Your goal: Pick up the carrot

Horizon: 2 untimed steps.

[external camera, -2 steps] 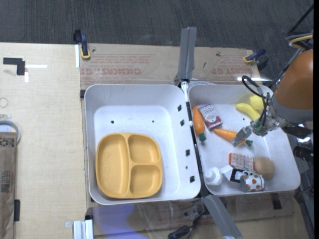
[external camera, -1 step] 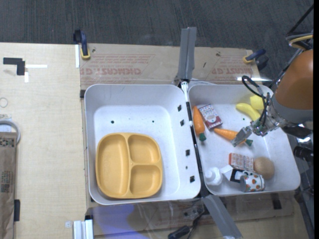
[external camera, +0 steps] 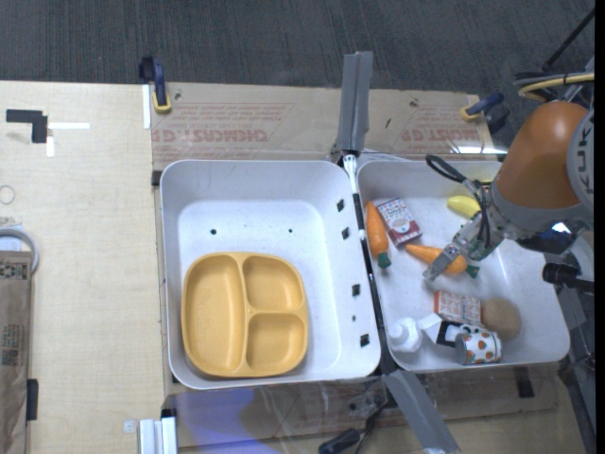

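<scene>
Nearest the camera, right bin (external camera: 529, 253), front edge: a small white bottle (external camera: 405, 335), a printed cup on its side (external camera: 478, 347), a brown rounded item (external camera: 501, 317) and a red-and-white packet (external camera: 459, 305).

Right bin, middle: two orange pieces. One long carrot (external camera: 377, 231) with a green stem end lies along the left wall, just beside a red snack packet (external camera: 399, 218). A second, smaller carrot-like piece (external camera: 427, 252) lies near the centre, its far end under the gripper (external camera: 452, 261).

Right bin, rear: a yellow banana-like item (external camera: 461, 205), partly hidden by the arm.

Left bin (external camera: 189, 197): a yellow divided plate (external camera: 246, 312) on the floor of the bin.

Desk (external camera: 76, 206): pale wood, left of the bins.

Gripper: low in the right bin, touching or just over the smaller orange piece. Whether the fingers are open, closed or gripping it cannot be told; they blur into the piece.

Step in hand, by judgement: the grasp itself, at bin-floor level. The next move probably calls for a firm close across the piece, then a straight lift clear of the packets.
</scene>
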Motion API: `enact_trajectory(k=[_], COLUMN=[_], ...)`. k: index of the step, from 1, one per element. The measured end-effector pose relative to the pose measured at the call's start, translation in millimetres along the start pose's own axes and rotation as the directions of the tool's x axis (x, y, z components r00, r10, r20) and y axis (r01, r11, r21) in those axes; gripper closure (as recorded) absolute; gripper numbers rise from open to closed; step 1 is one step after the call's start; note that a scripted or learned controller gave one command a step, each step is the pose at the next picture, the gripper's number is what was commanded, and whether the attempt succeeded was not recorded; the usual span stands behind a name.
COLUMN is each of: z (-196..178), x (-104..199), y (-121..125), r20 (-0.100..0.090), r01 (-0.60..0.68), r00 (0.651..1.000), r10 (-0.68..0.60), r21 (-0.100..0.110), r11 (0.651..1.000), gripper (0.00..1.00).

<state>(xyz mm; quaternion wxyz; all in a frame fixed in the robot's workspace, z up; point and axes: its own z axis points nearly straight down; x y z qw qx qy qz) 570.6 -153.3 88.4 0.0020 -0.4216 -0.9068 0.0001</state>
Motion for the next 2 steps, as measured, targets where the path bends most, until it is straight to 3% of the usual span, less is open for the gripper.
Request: enact_trajectory(k=[1, 2], z=[-5, -106], x=[0, 25], y=[0, 38], r20=[-0.004, 0.0], r01=[-0.003, -0.105], r00=[1.0, 0.995], r10=[0.003, 0.105], r21=[0.001, 0.002], r11=[1.0, 0.995], gripper=[1.0, 1.0])
